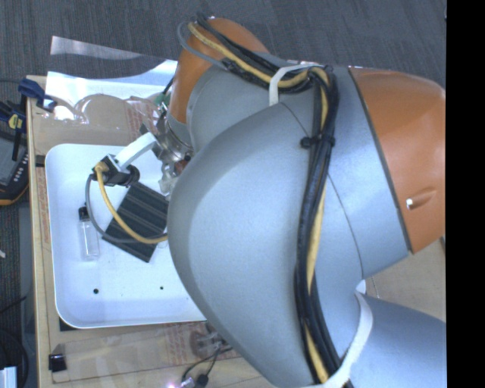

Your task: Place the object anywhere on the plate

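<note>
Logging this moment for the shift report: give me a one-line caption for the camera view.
Grey-and-orange arm looms over a white bin holding a clear vial and a black ribbed block.

Light: even and bright
Glare: plastic sheet, upper left
Shadow: soft, under the arm
Focus: arm slightly soft

Setting: a robotics laboratory or test cell.
Machine: a large grey industrial arm with orange sections crowds the right of the scene, black and yellow cables strapped along its casing.
Work surface: a wooden bench bearing a shallow white bin at left.
Floor: dark grey carpet at the far side.
Clutter: a clamp on the bench's far left corner, loose wiring along the near edge.
</note>
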{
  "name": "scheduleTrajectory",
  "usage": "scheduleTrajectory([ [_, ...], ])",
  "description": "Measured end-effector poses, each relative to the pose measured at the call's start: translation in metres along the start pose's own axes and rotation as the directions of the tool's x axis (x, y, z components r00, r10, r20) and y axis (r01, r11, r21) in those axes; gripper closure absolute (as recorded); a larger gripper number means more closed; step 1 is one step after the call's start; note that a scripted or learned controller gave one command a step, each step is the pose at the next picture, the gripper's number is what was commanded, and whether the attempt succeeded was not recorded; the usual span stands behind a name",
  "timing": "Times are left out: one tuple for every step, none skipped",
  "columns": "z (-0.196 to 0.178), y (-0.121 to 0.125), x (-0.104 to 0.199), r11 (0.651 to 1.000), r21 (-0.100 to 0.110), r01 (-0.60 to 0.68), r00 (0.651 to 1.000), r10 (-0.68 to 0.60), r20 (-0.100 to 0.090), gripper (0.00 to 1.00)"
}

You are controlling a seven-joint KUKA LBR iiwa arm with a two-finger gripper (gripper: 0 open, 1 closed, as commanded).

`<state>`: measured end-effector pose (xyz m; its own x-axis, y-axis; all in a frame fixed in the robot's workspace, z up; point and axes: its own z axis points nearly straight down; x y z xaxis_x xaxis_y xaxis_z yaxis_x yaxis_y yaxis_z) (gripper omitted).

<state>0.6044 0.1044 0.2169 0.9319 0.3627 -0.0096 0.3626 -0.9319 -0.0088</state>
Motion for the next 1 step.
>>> scheduleTrajectory([
  [-0.0389, -0.0596, 0.0155, 0.959, -0.006, 0.282, 0.959, -0.282, -0.002, 1.00],
])
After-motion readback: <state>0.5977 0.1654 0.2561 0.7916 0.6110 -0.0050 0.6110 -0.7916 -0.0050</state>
